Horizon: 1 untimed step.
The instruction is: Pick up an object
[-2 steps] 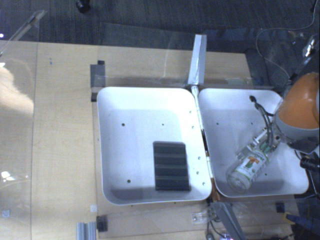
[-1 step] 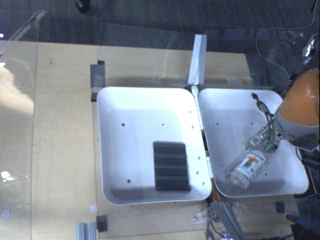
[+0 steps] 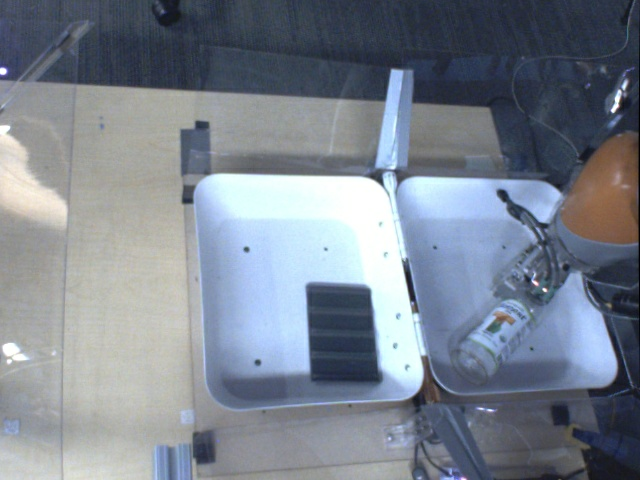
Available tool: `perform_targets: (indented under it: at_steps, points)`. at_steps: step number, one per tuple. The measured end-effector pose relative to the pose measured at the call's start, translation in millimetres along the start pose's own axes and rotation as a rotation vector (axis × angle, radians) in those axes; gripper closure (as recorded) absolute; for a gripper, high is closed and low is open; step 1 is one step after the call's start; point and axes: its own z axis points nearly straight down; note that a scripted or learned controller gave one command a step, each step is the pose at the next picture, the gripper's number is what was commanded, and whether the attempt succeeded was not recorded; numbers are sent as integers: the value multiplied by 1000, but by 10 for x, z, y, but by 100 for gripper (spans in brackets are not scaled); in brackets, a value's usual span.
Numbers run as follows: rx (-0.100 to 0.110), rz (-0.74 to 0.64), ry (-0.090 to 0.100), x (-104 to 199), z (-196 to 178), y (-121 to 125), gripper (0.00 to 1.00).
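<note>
Hovering in the right bin [image 3: 590, 363], the gripper [image 3: 532, 280] sat at the far-right end of a bottle [image 3: 492, 336]. The bottle's long axis ran diagonally near-left; whether the jaws were open, I couldn't tell.

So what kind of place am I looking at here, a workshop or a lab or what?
Most likely a robotics lab test bench. Two shallow white bins, left and right, sit side by side on a wooden bench, a grey and orange robot arm reaches over a bottle, and clear panels screen the bench.

glossy clear plastic bottle [image 3: 492, 336]; smooth white plastic bins [image 3: 300, 203].
</note>
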Motion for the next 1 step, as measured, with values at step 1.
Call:
perform_targets:
  at_steps: [1]
  points:
    - [2, 42, 4, -317, -982, 432, 100]
